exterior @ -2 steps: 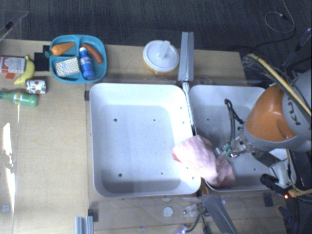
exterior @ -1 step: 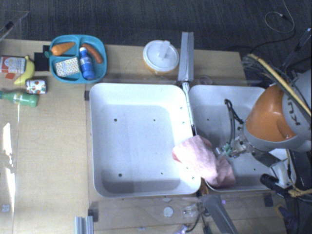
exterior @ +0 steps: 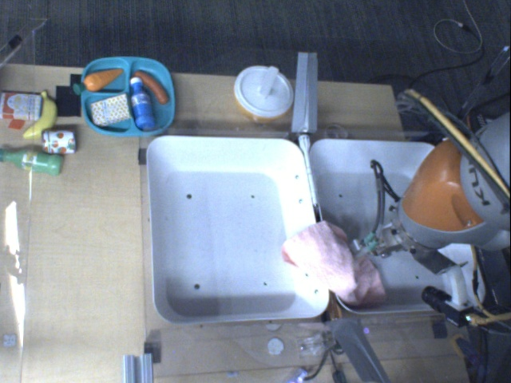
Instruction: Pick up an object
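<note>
Camera view shows me the pink cloth (exterior: 329, 262) draped over the bins' shared wall, touching my gripper (exterior: 369, 246).

1. The gripper (exterior: 369, 247) fingertips are too small and dark to tell apart, right where the pink cloth (exterior: 331, 262) begins.
2. The arm (exterior: 447, 194) runs off the right edge.
3. The cloth hides the divider between the bins, left of the fingers.
</note>
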You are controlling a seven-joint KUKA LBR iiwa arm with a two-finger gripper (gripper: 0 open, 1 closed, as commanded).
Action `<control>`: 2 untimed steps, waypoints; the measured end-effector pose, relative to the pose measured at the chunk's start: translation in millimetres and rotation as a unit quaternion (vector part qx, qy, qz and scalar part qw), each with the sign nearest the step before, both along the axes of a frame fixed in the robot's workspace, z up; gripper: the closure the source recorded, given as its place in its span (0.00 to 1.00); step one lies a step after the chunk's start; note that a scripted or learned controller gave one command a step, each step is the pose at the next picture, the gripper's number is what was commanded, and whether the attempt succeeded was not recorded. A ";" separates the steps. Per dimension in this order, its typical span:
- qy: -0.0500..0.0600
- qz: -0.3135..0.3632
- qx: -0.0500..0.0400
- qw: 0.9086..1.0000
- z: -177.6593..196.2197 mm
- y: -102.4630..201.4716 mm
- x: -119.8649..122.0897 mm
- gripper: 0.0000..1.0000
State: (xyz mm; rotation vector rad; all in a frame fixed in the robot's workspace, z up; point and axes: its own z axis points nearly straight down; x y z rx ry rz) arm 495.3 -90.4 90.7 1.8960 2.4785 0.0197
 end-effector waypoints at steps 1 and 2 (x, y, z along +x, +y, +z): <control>0.000 0.030 -0.002 1.000 0.0 0.0 0.0 0.00; 0.000 0.030 -0.002 1.000 0.0 -0.1 0.0 0.00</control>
